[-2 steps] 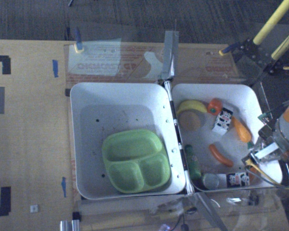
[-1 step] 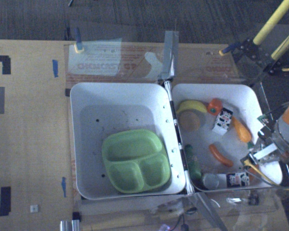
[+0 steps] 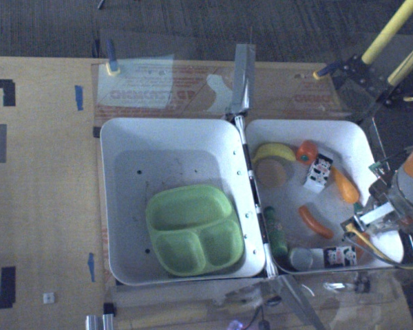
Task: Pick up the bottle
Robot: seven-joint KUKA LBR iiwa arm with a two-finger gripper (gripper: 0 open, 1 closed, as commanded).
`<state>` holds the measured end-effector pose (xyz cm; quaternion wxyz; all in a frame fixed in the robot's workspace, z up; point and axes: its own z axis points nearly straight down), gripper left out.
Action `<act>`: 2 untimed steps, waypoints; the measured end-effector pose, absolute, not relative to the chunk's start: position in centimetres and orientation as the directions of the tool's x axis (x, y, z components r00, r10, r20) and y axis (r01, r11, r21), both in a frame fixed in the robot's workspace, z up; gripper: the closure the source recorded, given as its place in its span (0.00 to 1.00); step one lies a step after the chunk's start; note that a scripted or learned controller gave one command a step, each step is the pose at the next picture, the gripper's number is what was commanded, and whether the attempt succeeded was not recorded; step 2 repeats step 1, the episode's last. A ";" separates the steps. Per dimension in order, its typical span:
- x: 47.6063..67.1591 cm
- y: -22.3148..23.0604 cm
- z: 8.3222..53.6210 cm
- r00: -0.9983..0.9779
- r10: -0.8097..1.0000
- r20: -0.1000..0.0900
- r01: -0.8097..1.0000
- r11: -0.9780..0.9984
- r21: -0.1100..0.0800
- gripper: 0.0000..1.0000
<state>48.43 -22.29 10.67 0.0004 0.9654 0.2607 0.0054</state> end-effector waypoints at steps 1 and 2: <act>48.8 -22.0 9.5 0.849 0.528 0.017 0.528 -0.849 0.004 1.00; 48.8 -22.0 9.5 0.849 0.528 0.017 0.528 -0.849 0.004 1.00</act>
